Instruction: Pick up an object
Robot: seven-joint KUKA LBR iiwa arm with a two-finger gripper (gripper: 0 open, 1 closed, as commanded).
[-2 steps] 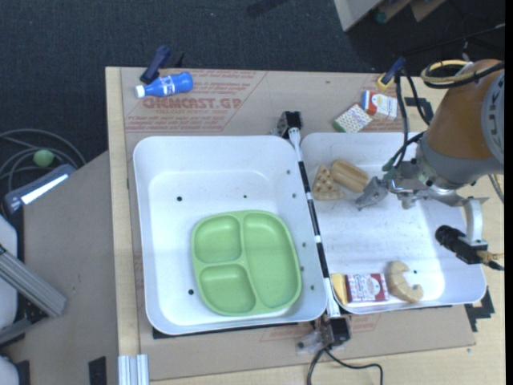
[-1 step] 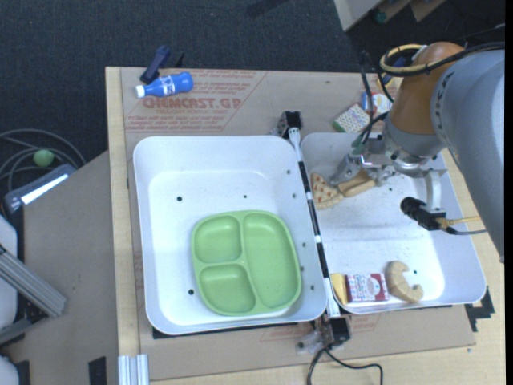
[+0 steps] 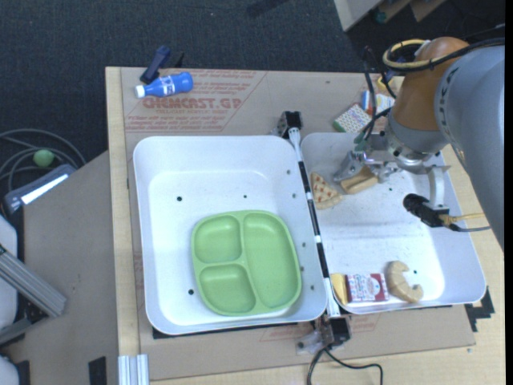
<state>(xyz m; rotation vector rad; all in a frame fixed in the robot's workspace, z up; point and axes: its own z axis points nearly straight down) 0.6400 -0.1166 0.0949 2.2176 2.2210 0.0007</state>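
My gripper (image 3: 361, 165) hangs low over the back left part of the right bin (image 3: 457, 255). A tan block (image 3: 358, 184) lies right under its tip, touching or nearly so; I cannot tell whether it is gripped. A waffle-like biscuit (image 3: 323, 189) rests just left of it against the bin's left wall. At the bin's front lie a red and white packet (image 3: 365, 288) and a tan curved pastry-like piece (image 3: 405, 282).
The left bin (image 3: 160, 175) holds a green divided plate (image 3: 244, 261). A blue and white bottle (image 3: 164, 84) lies on the bench behind the left bin. A small checkered item (image 3: 351, 119) sits behind the right bin.
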